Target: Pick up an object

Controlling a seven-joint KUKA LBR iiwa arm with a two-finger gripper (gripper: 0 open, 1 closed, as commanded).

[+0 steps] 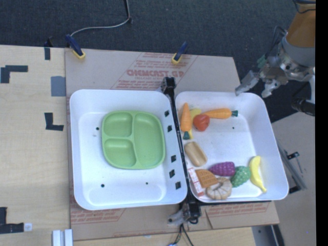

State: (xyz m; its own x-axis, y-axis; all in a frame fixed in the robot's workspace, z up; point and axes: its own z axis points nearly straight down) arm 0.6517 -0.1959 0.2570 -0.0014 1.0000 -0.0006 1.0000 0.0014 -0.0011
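Observation:
The right bin (266, 118) holds toy food. Two carrots lie near its back: one upright (185, 118), one lying across (219, 114), with a red tomato (201, 122) between them. A bread roll (195, 154) sits at the left wall. Along the front are purple grapes (222, 168), green broccoli (240, 176), a yellow banana (257, 173), an orange wedge (206, 178) and a tan pastry (219, 189). My gripper (254, 86) hangs open above the bin's far right corner, nothing between its fingers.
The left bin (82, 137) carries a green divided plate (134, 139). Both bins rest on a cardboard sheet (148, 70) held by blue-and-yellow clamps (76, 47). A black divider runs between the bins (173, 132). A cable (125, 14) trails over the dark floor behind.

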